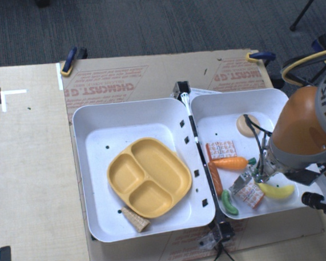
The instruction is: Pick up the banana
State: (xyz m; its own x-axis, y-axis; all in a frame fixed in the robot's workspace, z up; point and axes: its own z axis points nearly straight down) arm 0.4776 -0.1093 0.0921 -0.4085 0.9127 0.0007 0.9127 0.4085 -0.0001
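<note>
The yellow banana (278,191) lies near the front right corner of the right bin (207,108), partly under the arm. My gripper (258,173) hangs low just to the banana's upper left, over a small red-and-white packet (250,194). The grey wrist and orange band hide the space right above the banana's right end. Nothing is seen lifted off the bin floor.
In the right bin lie an orange carrot (230,163), a red sausage-like piece (215,178), a green item (229,203), a checked red packet (221,149) and a beige round (245,125). The left bin (91,162) holds a yellow divided plate (150,177) and a brown cracker (136,219).
</note>
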